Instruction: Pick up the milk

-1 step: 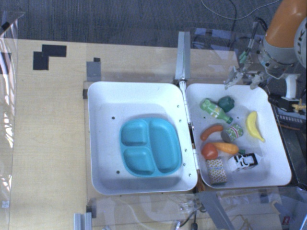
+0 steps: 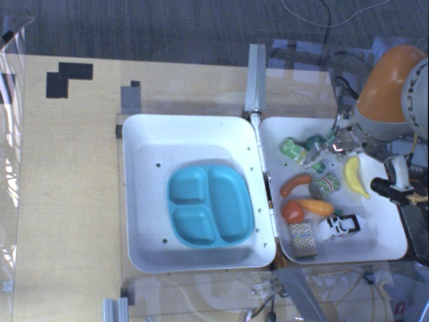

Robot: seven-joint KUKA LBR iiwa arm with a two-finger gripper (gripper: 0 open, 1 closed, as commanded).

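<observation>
Milk (image 2: 343, 225) low in right bin (image 2: 395, 250), apart from fingers (image 2: 337, 144), their opening unclear.

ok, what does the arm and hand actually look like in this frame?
Grey arm with a rounded orange band above the wrist. Dark cables loop beside the wrist. The hand is small, metallic grey and dark, with a reddish glint; finer detail is too small to tell.

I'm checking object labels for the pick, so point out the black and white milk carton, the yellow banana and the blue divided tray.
Black and white milk carton (image 2: 342, 225), camera view, its top face.
Yellow banana (image 2: 354, 176), camera view, middle of its curve.
Blue divided tray (image 2: 231, 203), camera view, its large right compartment.
</observation>
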